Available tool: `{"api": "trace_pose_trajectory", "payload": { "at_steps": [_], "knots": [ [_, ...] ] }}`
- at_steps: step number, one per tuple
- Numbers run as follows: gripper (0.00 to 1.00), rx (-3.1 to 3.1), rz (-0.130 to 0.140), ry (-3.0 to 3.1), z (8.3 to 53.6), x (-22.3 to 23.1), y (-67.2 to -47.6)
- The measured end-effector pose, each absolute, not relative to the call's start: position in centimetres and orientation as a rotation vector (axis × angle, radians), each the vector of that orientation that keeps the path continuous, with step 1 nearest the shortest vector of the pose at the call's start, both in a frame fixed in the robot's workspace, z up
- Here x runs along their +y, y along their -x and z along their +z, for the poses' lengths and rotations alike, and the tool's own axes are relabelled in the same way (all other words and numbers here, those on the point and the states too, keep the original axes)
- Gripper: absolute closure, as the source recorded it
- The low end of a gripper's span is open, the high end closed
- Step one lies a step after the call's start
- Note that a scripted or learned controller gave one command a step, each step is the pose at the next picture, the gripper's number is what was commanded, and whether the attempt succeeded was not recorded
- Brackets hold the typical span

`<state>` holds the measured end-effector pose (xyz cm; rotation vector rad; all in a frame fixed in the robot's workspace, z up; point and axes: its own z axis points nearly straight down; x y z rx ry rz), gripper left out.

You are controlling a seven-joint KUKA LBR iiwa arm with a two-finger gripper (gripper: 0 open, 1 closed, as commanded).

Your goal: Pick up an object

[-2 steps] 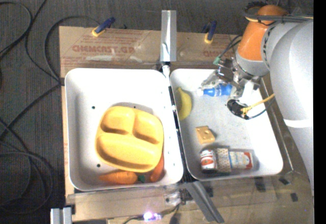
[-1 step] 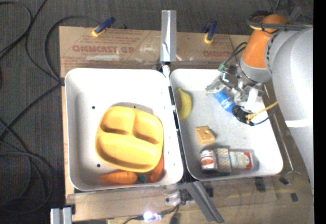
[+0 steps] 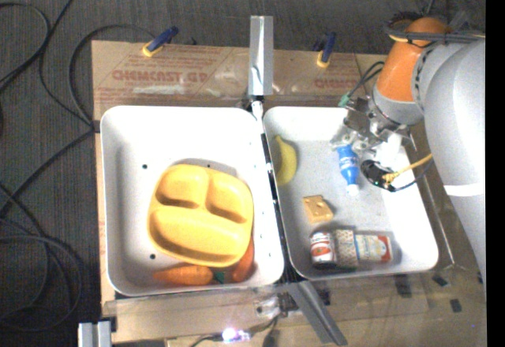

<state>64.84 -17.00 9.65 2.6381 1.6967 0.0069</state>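
while the can and carton lie at the near wall of the right bin and the cracker a little farther in, we find the blue bottle just under our gripper, long axis running near to far; whether the jaws are apart we cannot tell.
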Motion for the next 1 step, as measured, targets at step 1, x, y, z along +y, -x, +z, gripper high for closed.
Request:
{"api": "trace_pose_trajectory", "payload": {
  "at_steps": [1],
  "knots": [
    [1.0,1.649,-0.005,-2.677,18.19,-8.79,-62.8]
  ]
}}
